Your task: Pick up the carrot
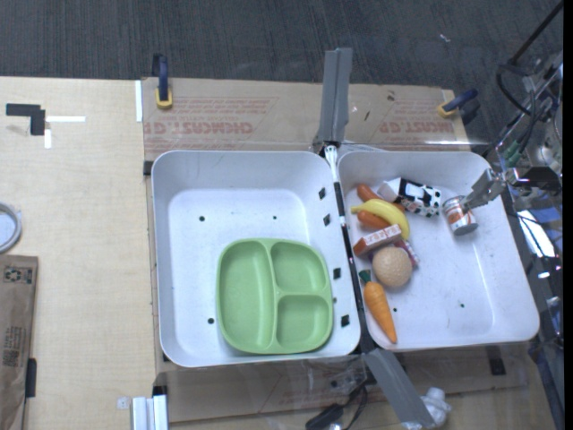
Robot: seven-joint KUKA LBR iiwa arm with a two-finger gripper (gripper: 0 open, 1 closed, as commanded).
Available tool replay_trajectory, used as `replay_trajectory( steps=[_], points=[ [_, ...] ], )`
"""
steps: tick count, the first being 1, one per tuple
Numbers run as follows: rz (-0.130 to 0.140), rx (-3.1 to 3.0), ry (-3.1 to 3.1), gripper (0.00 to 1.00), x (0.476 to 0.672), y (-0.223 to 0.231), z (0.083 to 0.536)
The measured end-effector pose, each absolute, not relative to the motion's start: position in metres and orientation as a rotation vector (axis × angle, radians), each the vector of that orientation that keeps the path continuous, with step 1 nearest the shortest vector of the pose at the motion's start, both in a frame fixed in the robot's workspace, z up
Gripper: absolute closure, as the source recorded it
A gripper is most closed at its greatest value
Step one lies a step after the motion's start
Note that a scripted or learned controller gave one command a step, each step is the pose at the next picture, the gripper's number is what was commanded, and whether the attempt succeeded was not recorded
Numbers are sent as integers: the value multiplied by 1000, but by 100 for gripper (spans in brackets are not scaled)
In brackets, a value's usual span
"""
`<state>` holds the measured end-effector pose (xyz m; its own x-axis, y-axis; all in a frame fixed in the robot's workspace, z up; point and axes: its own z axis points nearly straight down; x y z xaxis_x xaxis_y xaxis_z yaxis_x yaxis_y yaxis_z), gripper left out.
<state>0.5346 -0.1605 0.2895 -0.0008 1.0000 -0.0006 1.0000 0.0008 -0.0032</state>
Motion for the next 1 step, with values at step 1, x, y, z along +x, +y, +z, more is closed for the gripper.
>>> replay_trajectory(
  steps=[1],
  points=[
    [4,-1928,-2475,0,514,-101,196]
  ],
)
